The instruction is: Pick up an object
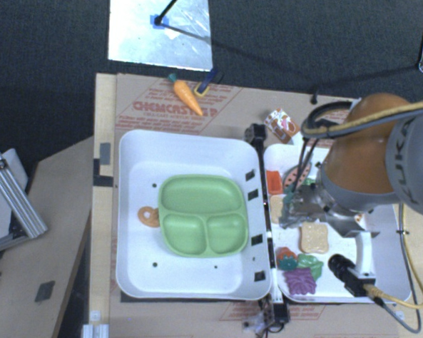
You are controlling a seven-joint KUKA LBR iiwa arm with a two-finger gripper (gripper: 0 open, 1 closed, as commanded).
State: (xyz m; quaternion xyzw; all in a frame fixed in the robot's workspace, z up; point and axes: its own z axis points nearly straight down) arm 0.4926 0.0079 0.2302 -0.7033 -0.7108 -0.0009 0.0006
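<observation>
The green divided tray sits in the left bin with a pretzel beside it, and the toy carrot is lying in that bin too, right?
Not quite. The camera view shows the toy carrot outside the bins, on the cardboard beyond the left bin. The green divided tray is in that bin, with the pretzel beside it.

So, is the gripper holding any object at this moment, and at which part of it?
It cannot be told. The gripper is low in the right bin near the toast slice, but no object shows between its fingers.
</observation>
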